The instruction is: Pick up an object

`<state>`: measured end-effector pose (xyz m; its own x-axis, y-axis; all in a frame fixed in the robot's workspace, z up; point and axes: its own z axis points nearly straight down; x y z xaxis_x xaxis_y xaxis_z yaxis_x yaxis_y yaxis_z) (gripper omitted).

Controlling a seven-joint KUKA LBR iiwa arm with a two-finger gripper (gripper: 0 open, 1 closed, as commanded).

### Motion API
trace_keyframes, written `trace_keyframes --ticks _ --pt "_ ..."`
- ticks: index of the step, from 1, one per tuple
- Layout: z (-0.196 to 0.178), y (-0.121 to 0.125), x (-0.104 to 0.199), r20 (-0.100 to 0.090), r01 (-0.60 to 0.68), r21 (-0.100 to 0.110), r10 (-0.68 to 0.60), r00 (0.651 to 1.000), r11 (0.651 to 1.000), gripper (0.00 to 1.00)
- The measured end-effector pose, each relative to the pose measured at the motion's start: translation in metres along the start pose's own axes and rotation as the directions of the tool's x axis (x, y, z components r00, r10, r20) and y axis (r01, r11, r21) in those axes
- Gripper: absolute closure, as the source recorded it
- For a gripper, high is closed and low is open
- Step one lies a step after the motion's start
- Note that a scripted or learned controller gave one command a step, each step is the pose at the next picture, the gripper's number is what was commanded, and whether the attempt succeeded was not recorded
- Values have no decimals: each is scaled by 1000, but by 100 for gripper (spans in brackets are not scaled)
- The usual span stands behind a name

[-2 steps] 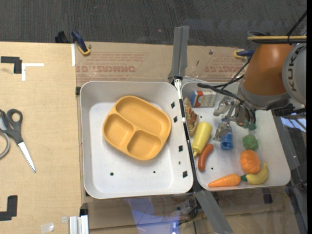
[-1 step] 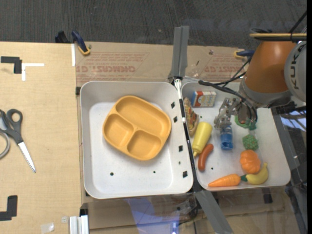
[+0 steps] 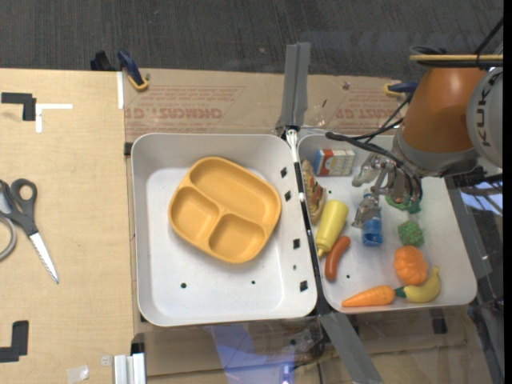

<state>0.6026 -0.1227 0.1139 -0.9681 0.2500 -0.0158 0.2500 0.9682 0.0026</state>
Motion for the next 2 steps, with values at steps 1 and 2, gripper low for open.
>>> trace_keyframes --ticks 1,2 --pt "22 17 26 -15 -59 3 59 998 998 0" --pt "21 15 33 -15 -36 3 36 999 999 0"
